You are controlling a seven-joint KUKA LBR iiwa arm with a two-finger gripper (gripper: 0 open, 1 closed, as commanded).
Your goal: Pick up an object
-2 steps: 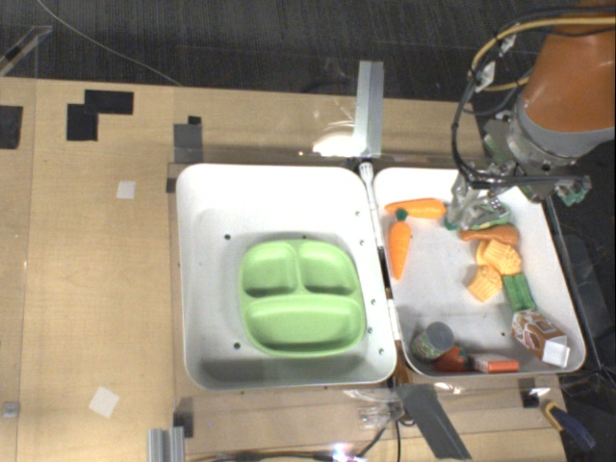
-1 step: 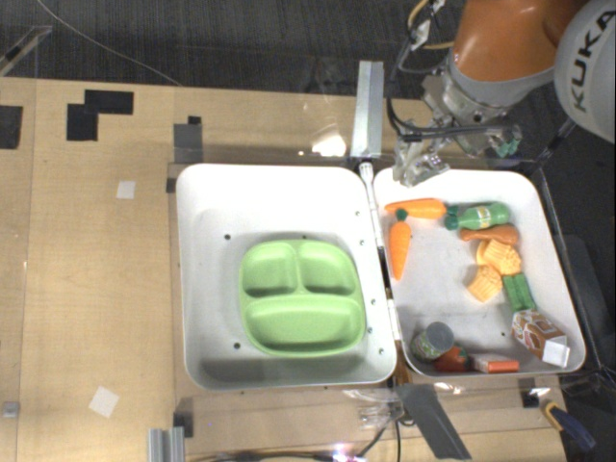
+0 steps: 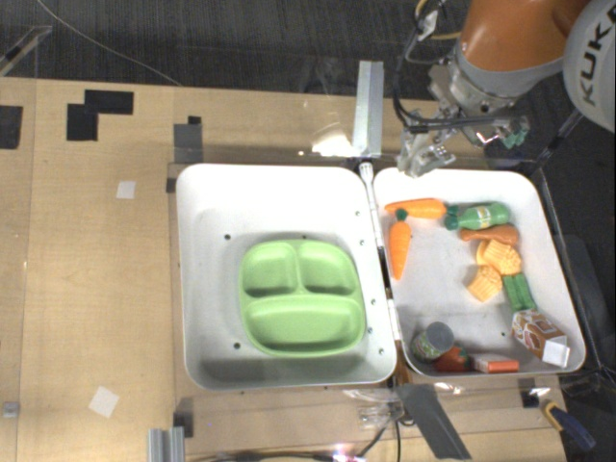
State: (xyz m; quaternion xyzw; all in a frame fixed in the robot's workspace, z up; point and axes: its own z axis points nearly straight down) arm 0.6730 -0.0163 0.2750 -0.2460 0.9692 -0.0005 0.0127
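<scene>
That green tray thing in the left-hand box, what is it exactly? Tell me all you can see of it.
The green tray looks like a child's divided plate of smooth, pale green plastic with rounded corners. It has three hollows: two smaller ones side by side at the far edge and one wide one at the near edge. It lies flat, right way up, slightly askew, near the middle of the left white bin, resting on its floor. Nothing lies in it or touches it.

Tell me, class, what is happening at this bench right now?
A robot arm's gripper hangs above the far rim of the right bin, holding nothing. That bin holds toy food, including two carrots and a green bottle. The left bin holds a green divided tray.
</scene>
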